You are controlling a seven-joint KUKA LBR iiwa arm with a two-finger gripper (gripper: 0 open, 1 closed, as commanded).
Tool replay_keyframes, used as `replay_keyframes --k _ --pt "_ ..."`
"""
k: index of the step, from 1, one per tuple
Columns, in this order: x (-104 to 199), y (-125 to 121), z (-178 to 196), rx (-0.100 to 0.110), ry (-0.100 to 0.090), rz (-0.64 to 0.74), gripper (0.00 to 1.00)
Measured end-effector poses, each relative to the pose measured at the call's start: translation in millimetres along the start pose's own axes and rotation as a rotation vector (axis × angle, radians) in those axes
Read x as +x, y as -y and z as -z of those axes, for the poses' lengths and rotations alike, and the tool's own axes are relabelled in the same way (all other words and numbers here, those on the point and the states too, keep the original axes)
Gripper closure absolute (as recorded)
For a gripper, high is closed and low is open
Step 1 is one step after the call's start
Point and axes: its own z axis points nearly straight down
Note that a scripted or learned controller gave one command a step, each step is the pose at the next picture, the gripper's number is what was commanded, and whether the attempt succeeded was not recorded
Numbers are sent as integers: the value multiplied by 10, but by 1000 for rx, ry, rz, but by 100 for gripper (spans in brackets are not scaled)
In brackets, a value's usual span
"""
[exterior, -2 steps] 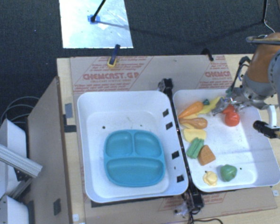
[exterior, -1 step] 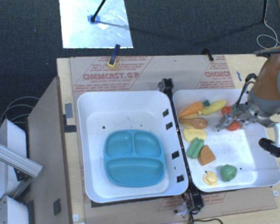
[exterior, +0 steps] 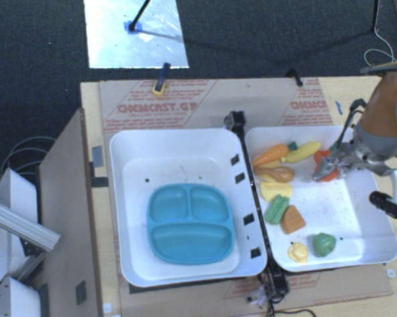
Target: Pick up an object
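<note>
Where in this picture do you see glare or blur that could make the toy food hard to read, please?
Camera view: the shiny sheet on the floor throws glare; both bins are evenly lit with faint shadows; the picture is soft overall, so the gripper and the red item beside it blur together.

The bulky grey metal arm (exterior: 385,140) carries a broad orange band (exterior: 388,106) above its wrist — rounded, smooth-sided. A thin dark cable (exterior: 349,117) loops off the orange band's left side, and below the band juts a black fitting (exterior: 387,204) — short, blocky.
</note>
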Motion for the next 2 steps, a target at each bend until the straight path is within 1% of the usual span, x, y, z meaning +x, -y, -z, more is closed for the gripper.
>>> replay_keyframes --k 1,2 --pt "777 -223 -120 3 -4 6 100" --pt "1387 339 952 -2 -4 5 100"
